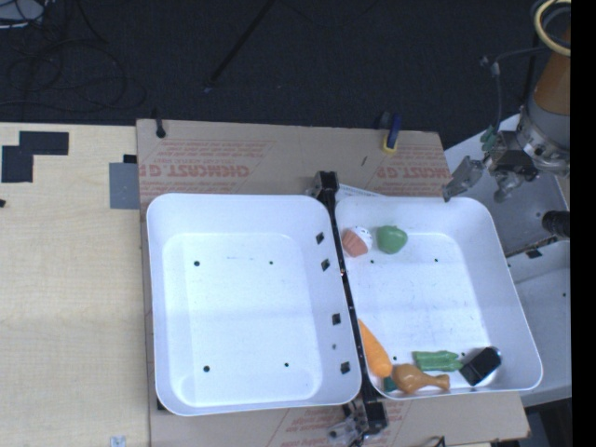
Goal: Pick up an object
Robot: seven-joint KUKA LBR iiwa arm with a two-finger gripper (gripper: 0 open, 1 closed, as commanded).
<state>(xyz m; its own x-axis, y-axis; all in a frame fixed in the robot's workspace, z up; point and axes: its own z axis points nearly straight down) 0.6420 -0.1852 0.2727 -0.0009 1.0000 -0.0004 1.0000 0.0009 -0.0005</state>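
Note:
The right bin holds several small objects. A green rounded piece and a pink-and-white piece lie near its back left corner. Along the front edge lie an orange carrot, a tan gourd-shaped piece, a green stick-like piece and a black block. My gripper hangs above the back right corner of that bin, well apart from all the objects. Its fingers are spread open with nothing between them.
The left bin sits beside the right one, with a black divider strip between them. Both rest on a cardboard sheet. A blue-and-yellow clamp stands at the cardboard's back edge.

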